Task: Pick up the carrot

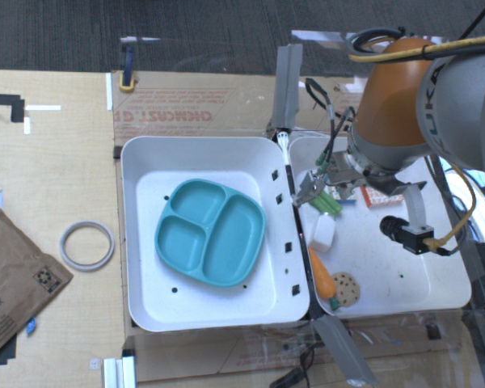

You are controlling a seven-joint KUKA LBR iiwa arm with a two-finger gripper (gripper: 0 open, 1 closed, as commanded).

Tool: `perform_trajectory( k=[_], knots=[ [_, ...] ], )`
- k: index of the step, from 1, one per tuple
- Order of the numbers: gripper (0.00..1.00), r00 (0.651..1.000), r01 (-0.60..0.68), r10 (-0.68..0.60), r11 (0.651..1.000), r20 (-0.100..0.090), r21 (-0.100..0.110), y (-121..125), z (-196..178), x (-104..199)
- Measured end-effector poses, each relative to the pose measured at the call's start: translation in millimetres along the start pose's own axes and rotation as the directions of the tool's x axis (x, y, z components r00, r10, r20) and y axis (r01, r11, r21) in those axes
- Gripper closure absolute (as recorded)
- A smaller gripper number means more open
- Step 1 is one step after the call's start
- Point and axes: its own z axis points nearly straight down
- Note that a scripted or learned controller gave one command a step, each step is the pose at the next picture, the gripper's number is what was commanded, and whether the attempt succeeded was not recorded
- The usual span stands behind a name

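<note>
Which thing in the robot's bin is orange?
The carrot, lying along the right bin's left wall. The white block, green piece and speckled cookie aren't orange.

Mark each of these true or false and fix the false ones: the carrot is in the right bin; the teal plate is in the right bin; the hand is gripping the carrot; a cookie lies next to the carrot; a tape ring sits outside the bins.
1. The carrot is in the right bin. True.
2. The teal plate is in the right bin. False: it lies in the left bin.
3. The hand is gripping the carrot. False: the hand is further back in the bin, apart from the carrot.
4. A cookie lies next to the carrot. True.
5. A tape ring sits outside the bins. True: it rests on the bench left of them.
</note>
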Motion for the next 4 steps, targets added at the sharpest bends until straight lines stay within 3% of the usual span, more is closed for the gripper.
perform_trajectory(
  k=[1,4],
  knots=[
    [0.00,0.991,0.137,-0.137,0.991,-0.001,-0.001,-47.9,8.1,5.0],
    [0.00,0.991,0.137,-0.137,0.991,-0.001,-0.002,-47.8,8.0,5.0]
  ],
)
